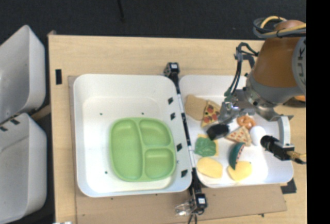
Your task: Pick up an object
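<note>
The right bin (206, 81) holds a pile of toy foods. Among them are a tan bread slice (193, 106), a pizza slice (210, 112), a green leafy piece (205, 146) and two yellow pieces (210, 168) (241, 171). A dark green crescent (234, 154), a tan wedge (238, 136), a red-orange round piece (246, 121) and a white egg (257, 132) lie there too. My gripper (227, 113) hangs low over the pile, just right of the pizza slice. A small black thing (217, 130) lies right below it.
The left bin (87, 89) holds a green divided plate (143, 148) at its front middle. The shared wall (179, 114) with black clips runs between the bins. My arm's orange band (276, 65) stands over the right bin's far right corner.
</note>
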`<act>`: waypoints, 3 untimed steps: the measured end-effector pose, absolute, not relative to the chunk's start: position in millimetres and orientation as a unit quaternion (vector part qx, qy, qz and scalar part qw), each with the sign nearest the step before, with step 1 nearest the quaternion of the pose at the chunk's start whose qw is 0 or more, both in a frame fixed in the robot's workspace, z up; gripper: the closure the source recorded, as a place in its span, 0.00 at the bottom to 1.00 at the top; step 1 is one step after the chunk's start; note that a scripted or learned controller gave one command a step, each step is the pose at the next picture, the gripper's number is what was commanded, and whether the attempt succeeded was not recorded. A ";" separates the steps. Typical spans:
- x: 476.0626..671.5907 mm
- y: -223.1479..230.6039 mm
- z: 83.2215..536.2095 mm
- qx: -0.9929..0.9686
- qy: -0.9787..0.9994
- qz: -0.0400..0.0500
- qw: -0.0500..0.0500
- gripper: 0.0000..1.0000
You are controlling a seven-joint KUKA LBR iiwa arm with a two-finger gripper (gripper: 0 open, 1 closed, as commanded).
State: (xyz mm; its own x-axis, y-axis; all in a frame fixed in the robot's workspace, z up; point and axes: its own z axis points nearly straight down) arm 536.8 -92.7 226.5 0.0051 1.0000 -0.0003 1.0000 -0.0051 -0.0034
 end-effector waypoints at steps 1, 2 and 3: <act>505.8 -76.7 231.6 -0.710 -0.705 0.000 0.000 1.00; 510.2 -72.2 245.8 -0.706 -0.708 0.000 -0.001 1.00; 506.2 -83.4 250.2 -0.708 -0.707 -0.001 -0.002 1.00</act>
